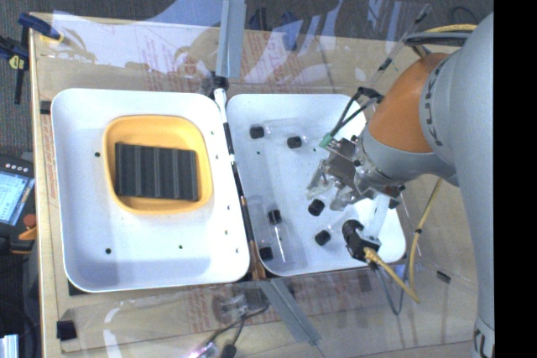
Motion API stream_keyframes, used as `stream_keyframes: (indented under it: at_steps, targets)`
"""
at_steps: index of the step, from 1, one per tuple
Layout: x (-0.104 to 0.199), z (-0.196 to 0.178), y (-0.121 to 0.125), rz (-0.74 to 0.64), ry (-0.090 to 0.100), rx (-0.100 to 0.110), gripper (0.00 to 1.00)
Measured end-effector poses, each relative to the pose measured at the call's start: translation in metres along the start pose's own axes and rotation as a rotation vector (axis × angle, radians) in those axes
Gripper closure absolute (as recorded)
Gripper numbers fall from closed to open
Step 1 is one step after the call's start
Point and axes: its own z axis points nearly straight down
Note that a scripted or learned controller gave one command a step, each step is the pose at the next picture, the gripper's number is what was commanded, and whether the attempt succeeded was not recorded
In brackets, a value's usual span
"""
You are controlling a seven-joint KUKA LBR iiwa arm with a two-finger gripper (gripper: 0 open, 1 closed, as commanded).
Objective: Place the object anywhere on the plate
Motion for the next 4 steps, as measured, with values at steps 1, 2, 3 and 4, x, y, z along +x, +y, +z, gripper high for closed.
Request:
stream_keyframes:
  at_steps: [1, 2, 3, 4]
  targets:
    - [0.073, -0.078, 0.043, -0.105, -0.002, -0.002, 1.0]
    - [0.139, -0.071, 0.037, -0.294, -0.003, -0.003, 1.0]
    - [0.225, -0.026, 0.019, -0.418, -0.003, 0.001, 1.0]
    - [0.225, -0.026, 0.019, -0.418, -0.003, 0.001, 0.0]
